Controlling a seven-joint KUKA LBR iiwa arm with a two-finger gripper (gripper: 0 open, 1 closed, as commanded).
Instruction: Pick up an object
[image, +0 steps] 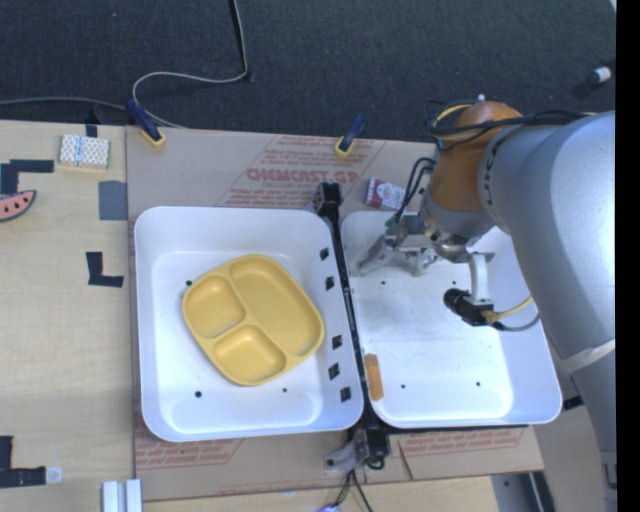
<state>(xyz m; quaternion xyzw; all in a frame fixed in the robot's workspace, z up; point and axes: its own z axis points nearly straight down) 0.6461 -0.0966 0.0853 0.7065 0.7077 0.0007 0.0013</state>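
Note:
A yellow three-compartment plate (252, 317) lies tilted in the middle of the left bin (160, 400). A small orange stick-shaped object (373, 376) lies in the right bin (520, 400), against its left wall near the front. My gripper (375, 260) hangs over the back left part of the right bin, pointing toward the divider between the bins. It is well behind the orange object and to the right of the plate. Nothing shows in its grasp.
The grey arm (560, 220) covers the right bin's back right corner. A small red-and-white packet (381, 192) lies on the cardboard behind the right bin. Two yellow-and-blue clamps (147, 124) (350, 141) hold the cardboard's far edge. A black divider strip (340, 300) runs between the bins.

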